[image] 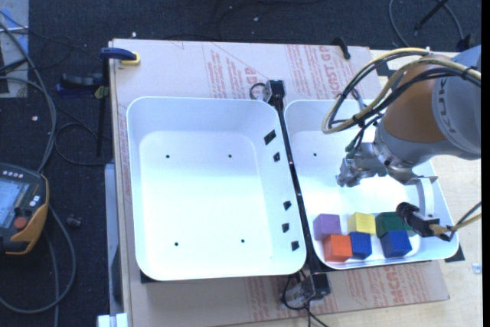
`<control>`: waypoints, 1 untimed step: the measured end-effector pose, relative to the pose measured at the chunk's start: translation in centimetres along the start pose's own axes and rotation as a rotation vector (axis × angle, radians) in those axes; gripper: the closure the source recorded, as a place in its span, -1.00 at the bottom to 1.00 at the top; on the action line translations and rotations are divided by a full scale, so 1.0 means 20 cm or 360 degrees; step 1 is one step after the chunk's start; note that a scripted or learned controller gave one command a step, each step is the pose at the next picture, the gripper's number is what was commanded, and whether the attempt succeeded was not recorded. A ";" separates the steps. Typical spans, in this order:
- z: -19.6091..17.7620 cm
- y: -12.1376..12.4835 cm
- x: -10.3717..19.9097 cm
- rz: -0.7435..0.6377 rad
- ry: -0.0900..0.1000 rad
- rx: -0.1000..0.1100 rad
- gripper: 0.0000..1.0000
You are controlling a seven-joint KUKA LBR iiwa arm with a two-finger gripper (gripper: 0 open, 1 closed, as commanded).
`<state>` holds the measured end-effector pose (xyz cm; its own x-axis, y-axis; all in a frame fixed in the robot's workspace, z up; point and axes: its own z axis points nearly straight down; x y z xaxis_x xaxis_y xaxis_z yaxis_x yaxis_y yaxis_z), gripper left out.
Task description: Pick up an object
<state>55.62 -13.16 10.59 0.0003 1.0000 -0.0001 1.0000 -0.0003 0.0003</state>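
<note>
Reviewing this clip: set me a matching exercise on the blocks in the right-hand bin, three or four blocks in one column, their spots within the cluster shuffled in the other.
Blocks:
1. purple block
2. orange block
3. yellow block
4. green block

Spots:
A. back row, middle
B. front row, leftmost
C. back row, nearest the bin's right end
D. back row, leftmost

Pairs: 1-D, 2-B, 3-A, 4-C
</note>
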 end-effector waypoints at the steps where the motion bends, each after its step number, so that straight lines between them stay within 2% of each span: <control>1: -0.31 -0.01 -0.02 -0.0001 -0.0001 -0.0007 1.00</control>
<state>55.51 -13.56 16.75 -0.0001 1.0000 -0.0010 1.0000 0.0001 0.0050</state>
